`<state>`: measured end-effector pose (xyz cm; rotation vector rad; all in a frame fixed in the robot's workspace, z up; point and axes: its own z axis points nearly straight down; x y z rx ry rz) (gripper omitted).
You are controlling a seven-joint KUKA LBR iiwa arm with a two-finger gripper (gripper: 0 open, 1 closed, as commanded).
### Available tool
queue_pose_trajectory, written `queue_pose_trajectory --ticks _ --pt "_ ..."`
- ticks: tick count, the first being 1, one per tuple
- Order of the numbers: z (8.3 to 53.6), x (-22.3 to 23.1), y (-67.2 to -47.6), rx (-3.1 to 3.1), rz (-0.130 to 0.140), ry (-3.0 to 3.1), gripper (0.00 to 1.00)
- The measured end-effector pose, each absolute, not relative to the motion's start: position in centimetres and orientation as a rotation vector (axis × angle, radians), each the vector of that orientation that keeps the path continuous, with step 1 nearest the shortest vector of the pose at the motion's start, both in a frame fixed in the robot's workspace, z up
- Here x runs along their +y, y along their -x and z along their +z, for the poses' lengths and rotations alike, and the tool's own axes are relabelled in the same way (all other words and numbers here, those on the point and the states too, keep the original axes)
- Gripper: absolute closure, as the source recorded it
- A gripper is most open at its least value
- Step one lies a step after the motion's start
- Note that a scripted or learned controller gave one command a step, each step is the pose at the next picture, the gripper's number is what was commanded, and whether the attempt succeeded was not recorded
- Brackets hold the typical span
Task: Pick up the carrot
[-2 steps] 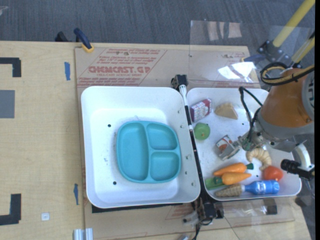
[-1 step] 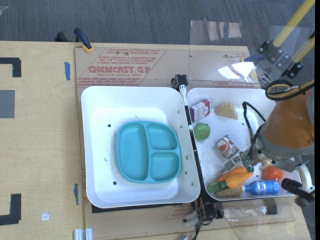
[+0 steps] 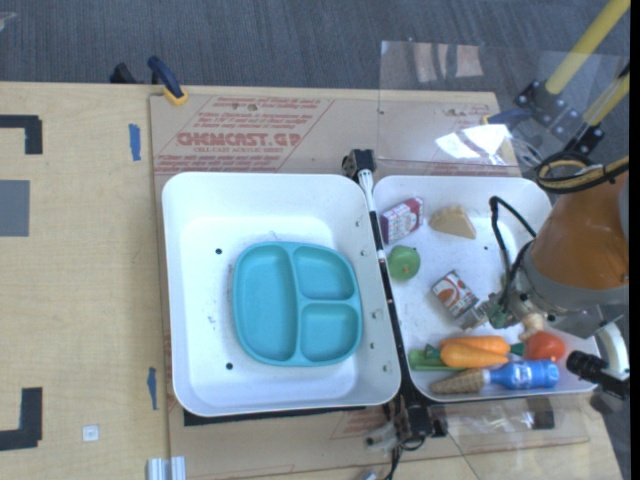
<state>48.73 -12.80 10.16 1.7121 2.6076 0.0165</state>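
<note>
Smooth tapered carrot (image 3: 476,351) — glossy orange plastic

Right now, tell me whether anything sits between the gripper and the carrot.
Nothing visible does. The gripper hangs just above the carrot in the right bin, with bare floor between them. The tomato and blue bottle crowd the carrot's right end and near side.

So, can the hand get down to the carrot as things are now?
Probably yes. The carrot lies uncovered on top, with the hand just above it. But the blue bottle and tomato crowd it closely.
</note>
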Motion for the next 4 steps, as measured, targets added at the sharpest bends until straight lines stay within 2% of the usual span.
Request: queue_pose_trajectory --ticks 1,2,3,4 --pt "10.1 -12.8 -48.7 2.608 0.016 -1.714 0.0" --pt "11.1 -12.8 -48.9 2.603 0.02 -1.711 1.0" --pt "11.1 -12.8 -48.8 2.604 0.019 -1.712 0.0" --pt "9.0 -13.0 -48.4 2.765 0.009 -1.468 0.0"
